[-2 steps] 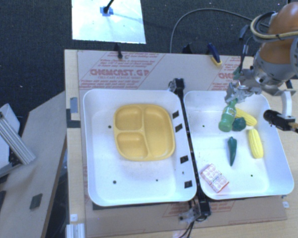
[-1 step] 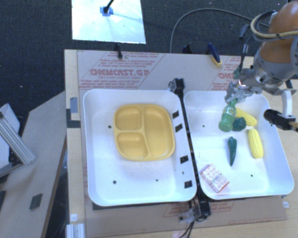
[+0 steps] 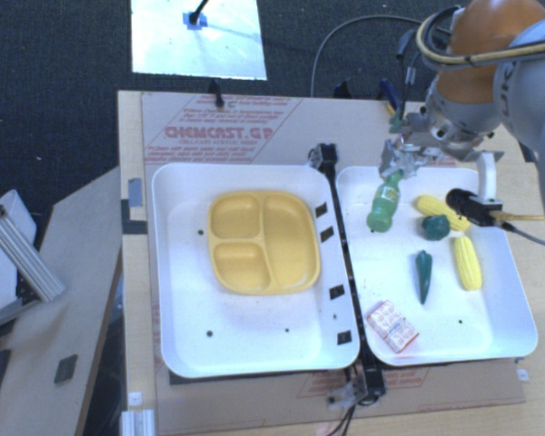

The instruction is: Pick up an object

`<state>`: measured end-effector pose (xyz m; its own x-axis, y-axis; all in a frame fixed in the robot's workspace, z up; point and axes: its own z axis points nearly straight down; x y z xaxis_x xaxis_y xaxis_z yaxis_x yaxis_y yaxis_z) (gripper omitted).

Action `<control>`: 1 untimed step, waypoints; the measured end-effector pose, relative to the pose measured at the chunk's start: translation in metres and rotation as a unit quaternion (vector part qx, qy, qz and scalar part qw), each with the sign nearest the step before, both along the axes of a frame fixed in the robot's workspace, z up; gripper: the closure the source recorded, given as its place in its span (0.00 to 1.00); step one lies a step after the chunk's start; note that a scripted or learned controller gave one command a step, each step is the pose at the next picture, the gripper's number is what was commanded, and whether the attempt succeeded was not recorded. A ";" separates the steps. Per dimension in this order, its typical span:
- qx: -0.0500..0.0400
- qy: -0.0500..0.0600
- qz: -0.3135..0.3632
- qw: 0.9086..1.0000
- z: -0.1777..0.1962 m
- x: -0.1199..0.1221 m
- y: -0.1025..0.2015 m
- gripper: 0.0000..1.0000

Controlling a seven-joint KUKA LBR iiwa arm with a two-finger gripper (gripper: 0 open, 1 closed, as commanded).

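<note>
A green bottle hangs tilted over the far left part of the right bin. Its neck points up into my gripper, which is shut on the bottle's top end. Other items lie in the same bin. Two yellow corn cobs are there, one to the right and another further back. Beside the back cob sits a small teal lump. Near the middle lies a dark green pepper. A pink and white packet rests at the front.
The left bin holds a yellow divided plate. A black divider with clips runs between the bins. A black and white fitting on the arm juts over the right bin's far side.
</note>
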<state>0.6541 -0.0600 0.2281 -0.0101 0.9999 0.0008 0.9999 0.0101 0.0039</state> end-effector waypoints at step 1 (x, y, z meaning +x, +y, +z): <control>0.001 0.000 0.001 1.000 0.007 0.008 0.061 1.00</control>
<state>0.6622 0.0010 0.2347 -0.0116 0.9999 0.0022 0.9999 0.0115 0.0041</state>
